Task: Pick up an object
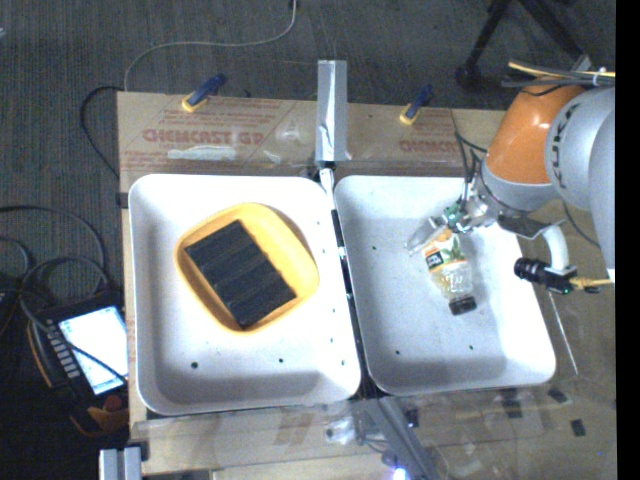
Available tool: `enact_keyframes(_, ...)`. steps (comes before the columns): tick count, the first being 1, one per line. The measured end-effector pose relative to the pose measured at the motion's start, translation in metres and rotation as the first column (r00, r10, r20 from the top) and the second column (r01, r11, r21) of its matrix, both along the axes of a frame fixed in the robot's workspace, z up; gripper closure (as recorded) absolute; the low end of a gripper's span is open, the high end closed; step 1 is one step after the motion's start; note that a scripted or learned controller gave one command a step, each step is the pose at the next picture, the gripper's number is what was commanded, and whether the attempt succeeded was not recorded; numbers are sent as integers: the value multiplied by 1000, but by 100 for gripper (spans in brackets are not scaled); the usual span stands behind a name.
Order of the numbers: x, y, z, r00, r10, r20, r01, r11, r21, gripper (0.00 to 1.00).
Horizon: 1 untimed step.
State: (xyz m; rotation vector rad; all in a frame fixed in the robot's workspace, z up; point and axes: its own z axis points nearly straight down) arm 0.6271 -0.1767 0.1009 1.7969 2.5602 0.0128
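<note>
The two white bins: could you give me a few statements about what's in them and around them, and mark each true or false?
1. The left bin holds a yellow dish with a black ridged block in it. True.
2. The small plastic bottle lies in the left bin. False: it lies in the right bin.
3. The bottle stands upright. False: it lies on its side, its dark cap toward the bin's near edge.
4. The arm's end effector is over the right bin, by the bottle's upper end. True.
5. Two blue-and-yellow clamps sit on the board behind the bins. True.
</note>
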Motion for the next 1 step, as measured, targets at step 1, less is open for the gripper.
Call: enact_keyframes(1,-10,27,48,1000,9,-15,-9,1000,3,100)
